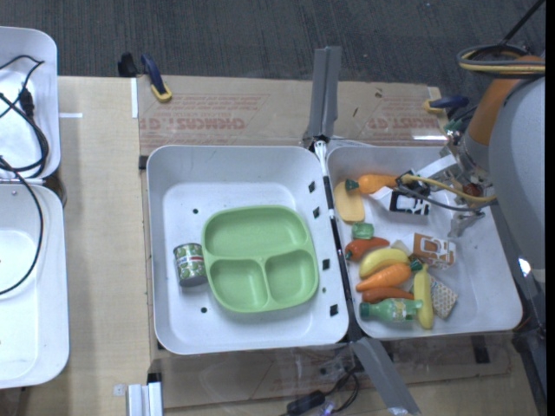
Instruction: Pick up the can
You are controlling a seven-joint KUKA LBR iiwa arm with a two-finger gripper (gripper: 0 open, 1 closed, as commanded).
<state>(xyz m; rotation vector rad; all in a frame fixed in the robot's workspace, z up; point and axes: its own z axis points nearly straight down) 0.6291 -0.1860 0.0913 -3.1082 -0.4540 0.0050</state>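
Observation:
The can (188, 263) is small, with a green label and a grey top. It stands in the left bin (165, 198), touching the left rim of a green divided plate (260, 258). My gripper (461, 220) hangs over the upper right part of the right bin (494, 310), far to the right of the can. Nothing shows in its grasp.
The right bin holds several toy foods: an orange piece (375, 182), a banana (381, 259), a carrot (384, 276), a green bottle (388, 311), a corn cob (422, 300) and a small box (434, 250). A grey divider post (324, 94) rises between the bins.

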